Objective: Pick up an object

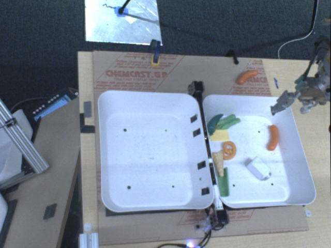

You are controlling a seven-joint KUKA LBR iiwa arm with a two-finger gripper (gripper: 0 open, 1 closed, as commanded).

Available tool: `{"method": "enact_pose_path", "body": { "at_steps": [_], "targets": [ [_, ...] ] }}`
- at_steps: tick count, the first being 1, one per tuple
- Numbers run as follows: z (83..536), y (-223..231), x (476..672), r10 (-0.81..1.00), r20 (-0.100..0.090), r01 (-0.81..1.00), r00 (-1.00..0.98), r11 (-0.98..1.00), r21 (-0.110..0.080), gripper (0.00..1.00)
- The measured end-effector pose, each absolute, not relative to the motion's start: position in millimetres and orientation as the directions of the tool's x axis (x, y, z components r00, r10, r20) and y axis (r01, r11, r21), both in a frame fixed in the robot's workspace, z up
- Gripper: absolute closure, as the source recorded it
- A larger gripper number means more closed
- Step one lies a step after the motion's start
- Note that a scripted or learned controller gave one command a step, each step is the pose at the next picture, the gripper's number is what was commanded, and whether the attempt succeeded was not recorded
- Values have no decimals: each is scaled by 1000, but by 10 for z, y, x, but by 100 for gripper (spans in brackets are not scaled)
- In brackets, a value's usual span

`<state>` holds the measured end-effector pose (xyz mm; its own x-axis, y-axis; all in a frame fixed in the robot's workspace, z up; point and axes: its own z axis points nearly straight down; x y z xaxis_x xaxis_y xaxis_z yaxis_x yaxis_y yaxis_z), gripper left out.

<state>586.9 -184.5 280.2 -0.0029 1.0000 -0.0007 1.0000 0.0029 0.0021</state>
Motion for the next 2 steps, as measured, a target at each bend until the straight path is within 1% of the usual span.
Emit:
{"method": "enact_pose_path", "body": {
  "at_steps": [1,2],
  "targets": [
    [1710,-1473,5917,1000,3,1000,-7,7,-5,0],
    [808,-961,5796,1000,2,1000,-7,7,-2,0]
  ]
}}
